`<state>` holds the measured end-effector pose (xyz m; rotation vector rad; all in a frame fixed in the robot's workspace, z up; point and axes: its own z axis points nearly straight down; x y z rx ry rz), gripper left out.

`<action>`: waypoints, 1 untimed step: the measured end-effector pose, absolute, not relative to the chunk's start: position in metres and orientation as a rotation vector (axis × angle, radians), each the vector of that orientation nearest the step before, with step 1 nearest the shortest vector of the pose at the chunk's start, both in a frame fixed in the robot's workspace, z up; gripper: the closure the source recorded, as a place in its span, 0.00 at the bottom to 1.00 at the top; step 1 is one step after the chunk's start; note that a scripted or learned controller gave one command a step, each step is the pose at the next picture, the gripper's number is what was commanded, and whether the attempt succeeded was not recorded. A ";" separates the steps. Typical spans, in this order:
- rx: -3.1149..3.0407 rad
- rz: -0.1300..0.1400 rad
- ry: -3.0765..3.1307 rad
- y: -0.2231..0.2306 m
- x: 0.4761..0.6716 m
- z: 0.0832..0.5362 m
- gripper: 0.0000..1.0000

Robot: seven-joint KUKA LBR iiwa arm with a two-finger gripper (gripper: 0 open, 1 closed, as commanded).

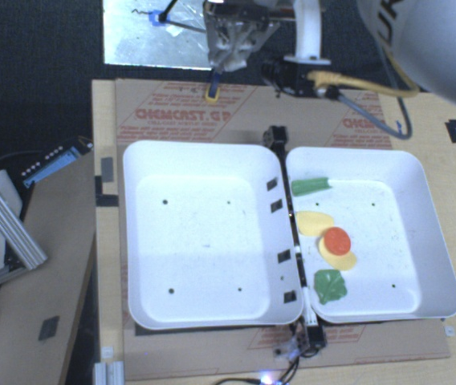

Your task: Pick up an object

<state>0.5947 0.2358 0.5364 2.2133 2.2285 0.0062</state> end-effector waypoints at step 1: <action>2.229 -0.004 2.211 0.146 0.654 0.500 1.00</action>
